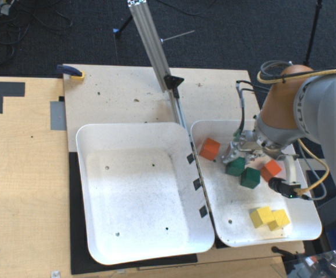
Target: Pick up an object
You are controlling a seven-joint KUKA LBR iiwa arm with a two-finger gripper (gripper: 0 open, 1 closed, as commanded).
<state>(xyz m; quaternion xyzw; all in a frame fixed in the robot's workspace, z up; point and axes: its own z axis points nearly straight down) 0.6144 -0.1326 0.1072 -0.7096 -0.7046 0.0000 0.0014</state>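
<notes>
Two white bins sit side by side on the bench; in the right bin the gripper is low over a green block, seemingly touching it. Whether it grips the block I cannot tell.

No legible text, label, brand, number or sign is found on any surface. The one marking of note is a black-and-white checker pattern on the far tip of the slanted aluminium rail; it carries no readable characters. The small black tabs along the edge between the two bins are blank at this resolution.
</notes>
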